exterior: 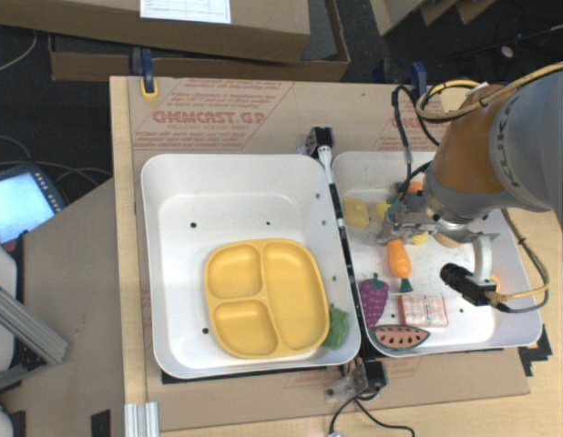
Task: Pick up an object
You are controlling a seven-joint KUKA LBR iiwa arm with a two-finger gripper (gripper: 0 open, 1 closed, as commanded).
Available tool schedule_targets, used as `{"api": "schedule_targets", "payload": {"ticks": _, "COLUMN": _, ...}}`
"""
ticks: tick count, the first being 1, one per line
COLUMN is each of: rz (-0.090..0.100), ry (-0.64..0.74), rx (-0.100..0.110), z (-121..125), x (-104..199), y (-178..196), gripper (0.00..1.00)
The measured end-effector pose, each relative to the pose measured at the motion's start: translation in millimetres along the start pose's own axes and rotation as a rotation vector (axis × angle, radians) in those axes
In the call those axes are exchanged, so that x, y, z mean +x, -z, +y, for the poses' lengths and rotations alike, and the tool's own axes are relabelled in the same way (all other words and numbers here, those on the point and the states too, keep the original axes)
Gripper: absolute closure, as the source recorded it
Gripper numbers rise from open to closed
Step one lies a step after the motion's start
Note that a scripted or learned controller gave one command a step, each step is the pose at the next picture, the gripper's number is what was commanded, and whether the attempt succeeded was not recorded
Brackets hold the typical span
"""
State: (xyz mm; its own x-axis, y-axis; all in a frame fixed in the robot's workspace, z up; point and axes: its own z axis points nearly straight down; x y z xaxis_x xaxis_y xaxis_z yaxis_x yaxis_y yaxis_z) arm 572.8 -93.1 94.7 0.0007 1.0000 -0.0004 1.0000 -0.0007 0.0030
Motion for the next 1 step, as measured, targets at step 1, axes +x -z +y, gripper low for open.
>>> {"api": "schedule_targets", "payload": {"ticks": 1, "rz": 0.003, "ry": 0.009, "rx": -0.005, "z": -17.9, "x": 72.2, "y": 95.8, "gripper": 1.00}}
